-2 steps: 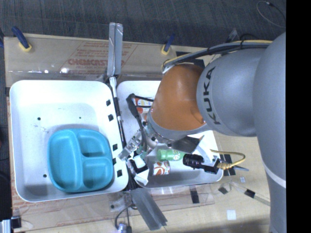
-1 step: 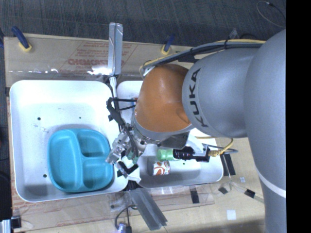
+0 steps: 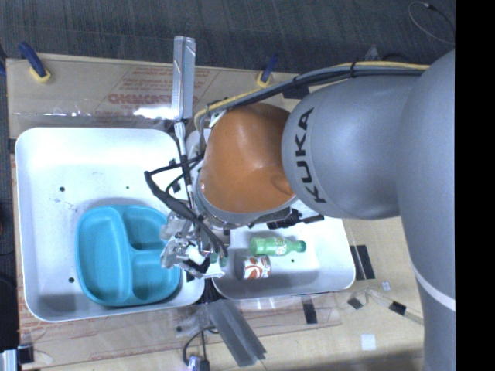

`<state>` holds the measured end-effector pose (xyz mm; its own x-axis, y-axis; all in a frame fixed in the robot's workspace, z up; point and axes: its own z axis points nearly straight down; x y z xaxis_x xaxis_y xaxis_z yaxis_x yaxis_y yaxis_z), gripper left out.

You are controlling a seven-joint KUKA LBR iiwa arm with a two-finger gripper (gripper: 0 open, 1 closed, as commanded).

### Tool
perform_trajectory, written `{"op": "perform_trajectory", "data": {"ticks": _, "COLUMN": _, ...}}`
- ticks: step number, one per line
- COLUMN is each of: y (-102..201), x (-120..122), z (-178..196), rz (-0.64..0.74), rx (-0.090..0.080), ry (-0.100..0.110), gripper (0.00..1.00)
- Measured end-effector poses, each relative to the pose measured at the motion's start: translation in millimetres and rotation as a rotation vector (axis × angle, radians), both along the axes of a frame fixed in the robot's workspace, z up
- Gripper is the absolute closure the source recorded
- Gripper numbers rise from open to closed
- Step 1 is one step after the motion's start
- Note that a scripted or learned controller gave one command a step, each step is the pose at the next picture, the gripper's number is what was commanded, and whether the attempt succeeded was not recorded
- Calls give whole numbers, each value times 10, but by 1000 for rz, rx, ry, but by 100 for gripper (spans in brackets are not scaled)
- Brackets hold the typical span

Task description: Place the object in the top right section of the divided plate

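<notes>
A blue divided plate (image 3: 124, 255) lies in the left white bin (image 3: 46, 176), toward its front. My gripper (image 3: 186, 252) hangs at the plate's right edge, over the rim between the two bins, and its metal parts and cables crowd together there. In the right bin (image 3: 332, 273) a green bottle (image 3: 276, 246) lies on its side, and a small red and white can (image 3: 257, 267) lies just in front of it. Both sit to the right of the gripper, apart from it.
The big grey arm with its orange band (image 3: 244, 161) covers most of the right bin. An upright metal post (image 3: 184, 76) stands behind the bins. Blue clamps (image 3: 35, 60) hold the cardboard sheet at the back.
</notes>
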<state>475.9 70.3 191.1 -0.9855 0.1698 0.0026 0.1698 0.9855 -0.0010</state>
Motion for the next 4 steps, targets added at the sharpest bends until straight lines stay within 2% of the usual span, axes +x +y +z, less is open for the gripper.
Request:
{"op": "perform_trajectory", "data": {"ticks": 1, "y": -3, "x": 1, "z": 1, "rz": -1, "rx": 0, "ry": 0, "gripper": 0}}
{"op": "perform_trajectory", "data": {"ticks": 2, "y": -264, "x": 17, "z": 1025, "rz": -4, "rx": 0, "ry": -6, "gripper": 0}}
{"op": "perform_trajectory", "data": {"ticks": 4, "y": -264, "x": 16, "z": 1024, "rz": -4, "rx": 0, "ry": -6, "gripper": 0}}
